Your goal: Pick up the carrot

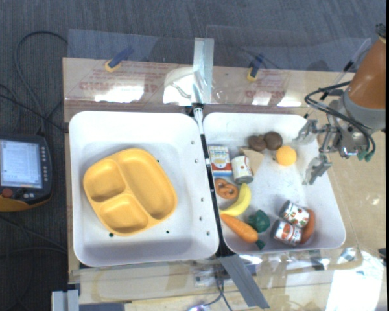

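Note:
The carrot (239, 228) is orange and lies near the front left corner of the right bin (324, 203), pointing down to the right. A green piece (259, 221) touches its right end and a banana (238, 201) lies just behind it. My gripper (310, 151) hangs over the right bin's far right side, well away from the carrot. Its two fingers are spread apart and open, with nothing between them.
The right bin also holds an orange ball (286, 155), two brown lumps (266, 141), a small carton (219, 161), a small can (242, 169) and two cans (292, 223) at the front right. A yellow divided plate (129, 190) sits in the left bin (84, 238).

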Robot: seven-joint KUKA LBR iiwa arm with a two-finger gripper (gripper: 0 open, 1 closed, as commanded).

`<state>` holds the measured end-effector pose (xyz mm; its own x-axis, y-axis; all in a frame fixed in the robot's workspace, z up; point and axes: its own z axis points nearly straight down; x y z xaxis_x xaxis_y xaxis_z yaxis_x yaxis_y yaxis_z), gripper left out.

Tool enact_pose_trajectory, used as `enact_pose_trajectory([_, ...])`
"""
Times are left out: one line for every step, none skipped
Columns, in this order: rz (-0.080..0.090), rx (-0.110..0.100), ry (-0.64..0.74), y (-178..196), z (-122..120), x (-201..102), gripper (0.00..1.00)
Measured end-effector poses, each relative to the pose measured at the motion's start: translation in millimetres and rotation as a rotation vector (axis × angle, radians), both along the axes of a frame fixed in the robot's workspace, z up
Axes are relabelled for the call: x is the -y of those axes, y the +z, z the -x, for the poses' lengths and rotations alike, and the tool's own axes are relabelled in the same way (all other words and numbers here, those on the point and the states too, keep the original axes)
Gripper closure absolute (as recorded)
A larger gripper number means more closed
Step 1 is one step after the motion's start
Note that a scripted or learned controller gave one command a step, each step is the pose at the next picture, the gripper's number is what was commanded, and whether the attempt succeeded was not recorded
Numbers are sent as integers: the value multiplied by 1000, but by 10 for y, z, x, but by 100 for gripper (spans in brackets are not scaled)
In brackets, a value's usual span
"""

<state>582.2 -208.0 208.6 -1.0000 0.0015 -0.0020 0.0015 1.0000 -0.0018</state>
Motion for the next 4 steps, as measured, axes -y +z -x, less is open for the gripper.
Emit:
enact_pose_trajectory([-1,-3,-387,-633,-324,143,0])
enact_pose_trajectory([1,7,-393,-1119,-682,159,0])
enact_pose_trajectory([1,5,-352,-794,-468,153,0])
enact_pose_trajectory([2,10,-312,-1186,-591,148,0])
